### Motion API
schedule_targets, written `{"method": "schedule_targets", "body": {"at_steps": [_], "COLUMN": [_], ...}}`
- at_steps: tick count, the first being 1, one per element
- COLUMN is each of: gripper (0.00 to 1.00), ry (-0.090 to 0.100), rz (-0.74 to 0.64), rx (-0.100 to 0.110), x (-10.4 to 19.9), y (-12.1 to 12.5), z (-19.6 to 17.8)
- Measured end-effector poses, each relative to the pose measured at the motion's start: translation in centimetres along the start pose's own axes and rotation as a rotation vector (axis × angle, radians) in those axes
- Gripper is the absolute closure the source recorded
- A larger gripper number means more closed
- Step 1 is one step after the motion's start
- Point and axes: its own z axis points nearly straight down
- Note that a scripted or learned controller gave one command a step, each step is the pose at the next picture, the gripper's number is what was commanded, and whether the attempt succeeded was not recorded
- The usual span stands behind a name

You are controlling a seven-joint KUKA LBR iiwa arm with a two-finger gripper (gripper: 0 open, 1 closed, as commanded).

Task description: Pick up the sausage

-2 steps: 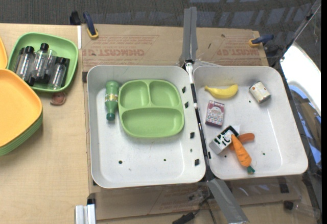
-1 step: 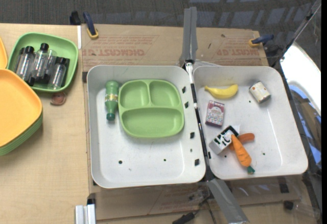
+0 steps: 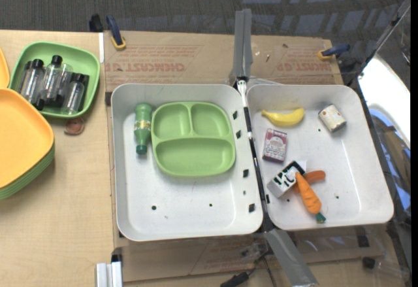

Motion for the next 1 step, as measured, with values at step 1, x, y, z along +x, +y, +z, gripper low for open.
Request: {"method": "schedule_targets", "body": {"at_steps": [1], "gripper": [1.0], "ry": [0.0], "rz": [0.05], "rx": [0.0], "x": [1.8], "y": [0.44], "z": [-2.16]}}
